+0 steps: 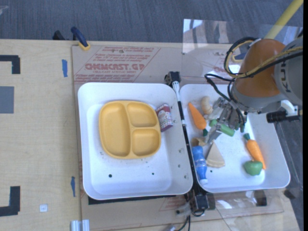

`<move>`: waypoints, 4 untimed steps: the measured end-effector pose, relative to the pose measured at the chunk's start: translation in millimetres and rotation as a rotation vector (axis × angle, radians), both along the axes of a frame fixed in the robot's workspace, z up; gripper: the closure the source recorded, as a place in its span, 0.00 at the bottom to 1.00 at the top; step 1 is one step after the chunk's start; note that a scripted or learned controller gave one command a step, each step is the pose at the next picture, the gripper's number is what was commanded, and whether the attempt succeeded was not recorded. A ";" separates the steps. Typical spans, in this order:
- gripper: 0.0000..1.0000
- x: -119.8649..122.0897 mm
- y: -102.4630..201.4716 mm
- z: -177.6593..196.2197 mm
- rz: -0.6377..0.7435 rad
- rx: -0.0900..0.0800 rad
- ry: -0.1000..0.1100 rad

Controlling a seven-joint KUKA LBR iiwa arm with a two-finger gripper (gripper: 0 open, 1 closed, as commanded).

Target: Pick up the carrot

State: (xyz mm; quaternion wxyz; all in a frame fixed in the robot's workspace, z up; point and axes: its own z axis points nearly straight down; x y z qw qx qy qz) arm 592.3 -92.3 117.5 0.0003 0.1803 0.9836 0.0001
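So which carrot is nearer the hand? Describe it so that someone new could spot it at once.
Start at the right bin, the one the arm reaches into. Near its left wall, towards the far end, lies an orange carrot, just left of the hand. A second carrot lies towards the bin's right side above a green piece; the nearer one lies beside a pale round piece.

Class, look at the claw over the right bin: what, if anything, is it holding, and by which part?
It cannot be told. The claw hovers among the clutter, between two carrots, and nothing is clearly gripped by it.
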 end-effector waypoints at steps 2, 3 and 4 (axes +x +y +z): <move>0.00 39.1 -6.6 -28.5 -0.602 0.002 -0.009; 1.00 42.7 -6.5 -14.4 -0.598 0.001 -0.023; 1.00 24.2 74.2 72.8 -0.553 0.006 -0.013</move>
